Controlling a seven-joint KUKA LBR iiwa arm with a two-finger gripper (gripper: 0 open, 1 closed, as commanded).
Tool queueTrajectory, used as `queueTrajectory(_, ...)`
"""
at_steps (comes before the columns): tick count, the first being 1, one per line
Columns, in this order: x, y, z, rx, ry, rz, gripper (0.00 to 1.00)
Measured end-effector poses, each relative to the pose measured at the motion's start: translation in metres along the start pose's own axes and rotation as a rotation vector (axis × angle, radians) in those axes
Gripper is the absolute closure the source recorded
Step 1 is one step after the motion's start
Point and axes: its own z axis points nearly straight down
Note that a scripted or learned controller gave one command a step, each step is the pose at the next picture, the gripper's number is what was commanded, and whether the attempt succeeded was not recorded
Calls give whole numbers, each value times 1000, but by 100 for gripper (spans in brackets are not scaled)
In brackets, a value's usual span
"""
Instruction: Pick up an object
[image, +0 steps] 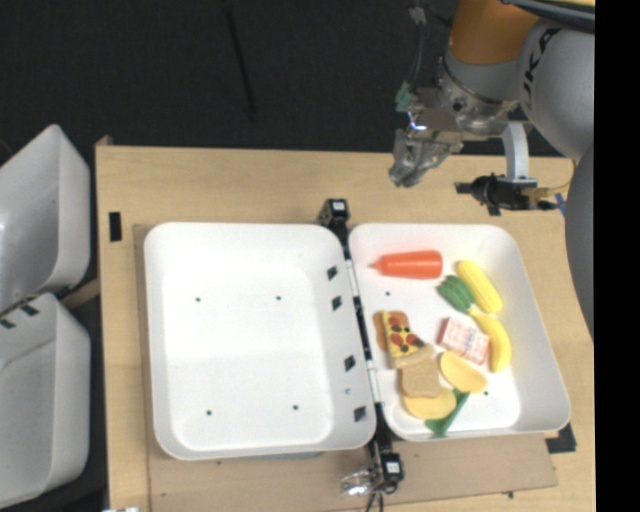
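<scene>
The right bin (520, 400) holds several toy foods. An orange carrot (408, 264) lies near its far left corner. A yellow corn cob (480, 285) and a green piece (455, 293) sit to its right, with a yellow banana (496, 340) below them. A pizza slice (401, 335), a pink-and-white packet (465, 340), a tan bread slice (421, 378) and yellow chips (462, 372) crowd the near part. My gripper (410, 168) hangs high above the bench, beyond the right bin's far edge, with nothing seen between its fingers.
The left bin (240, 420) lies beside the right one, joined by a black-clipped divider (355, 320). White moulded shapes (35, 300) stand off the bench's left edge. Bare wooden bench (230, 185) runs behind both bins.
</scene>
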Motion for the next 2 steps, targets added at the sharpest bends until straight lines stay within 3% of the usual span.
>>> queueTrajectory(2,-24,0,-50,2,-1,6,100)
